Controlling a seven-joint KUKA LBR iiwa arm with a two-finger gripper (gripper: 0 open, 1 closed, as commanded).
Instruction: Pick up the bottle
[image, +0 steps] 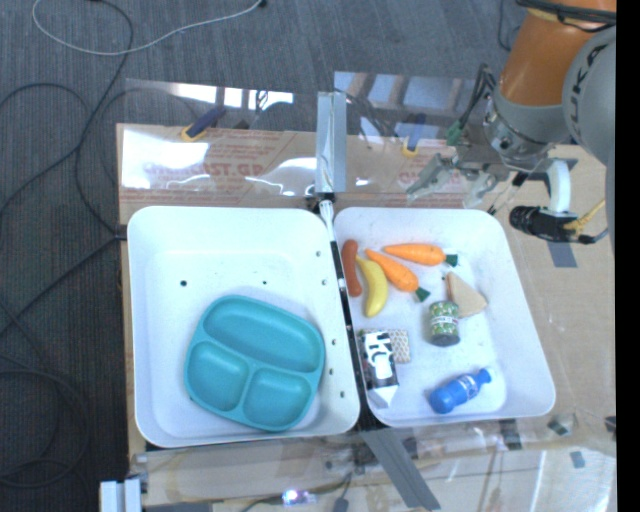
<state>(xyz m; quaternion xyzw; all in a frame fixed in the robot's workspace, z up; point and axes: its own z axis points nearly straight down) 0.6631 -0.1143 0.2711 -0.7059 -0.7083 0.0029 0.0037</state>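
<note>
The blue bottle (459, 391) lies on its side in the front right corner of the right bin (520, 300), cap pointing right. My gripper (458, 184) hangs above the back rim of that bin, far behind the bottle. Its fingers (430, 183) are spread open with nothing between them. The grey arm with its orange band (545, 50) comes in from the upper right.
The right bin also holds two carrots (413, 253), a banana (375, 287), a red sausage (350, 268), a tan wedge (466, 295), a small green jar (443, 322) and a black-and-white box (378, 361). A teal divided plate (256, 362) lies in the left bin (170, 250).
</note>
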